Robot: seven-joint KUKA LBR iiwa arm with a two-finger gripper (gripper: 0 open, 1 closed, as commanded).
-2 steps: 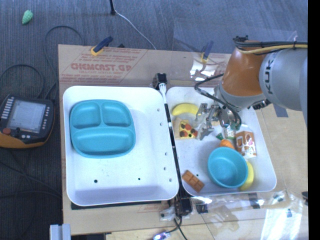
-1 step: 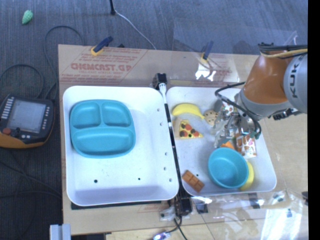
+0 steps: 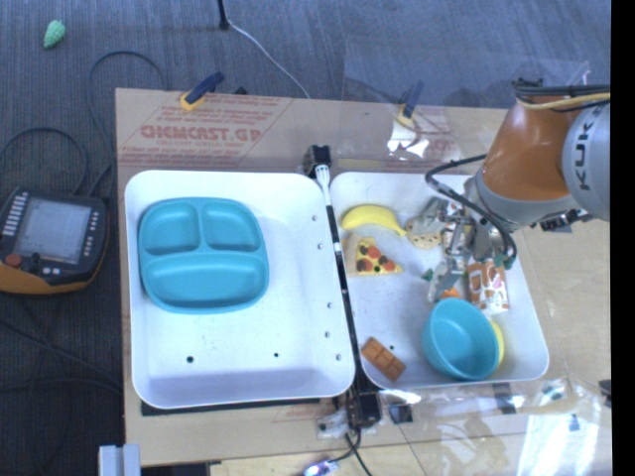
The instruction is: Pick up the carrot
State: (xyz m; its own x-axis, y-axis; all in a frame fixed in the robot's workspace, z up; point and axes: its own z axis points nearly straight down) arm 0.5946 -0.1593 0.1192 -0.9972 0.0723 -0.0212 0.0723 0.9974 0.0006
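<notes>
Gripper: your gripper (image 3: 454,256) hangs low in the right bin (image 3: 392,310), just above the blue bowl (image 3: 459,338); whether it is released or clenched you cannot tell from this angle.
Carrot: the small orange bit (image 3: 451,290) at the gripper's tip, just beside the bowl's upper rim, is probably the carrot; it is mostly hidden.
Handling: judge it a light, stiff toy with a smooth, tapering skin that may slip out of a pinch.
Hold: take it across the thick middle, not the thin end.
Crowding: the bowl and the orange-and-white packet (image 3: 488,288) sit close by, so you have little room to come down.
Other items: banana (image 3: 370,218), pizza slice (image 3: 373,258) and cookie (image 3: 423,233) lie clear to the left.
</notes>
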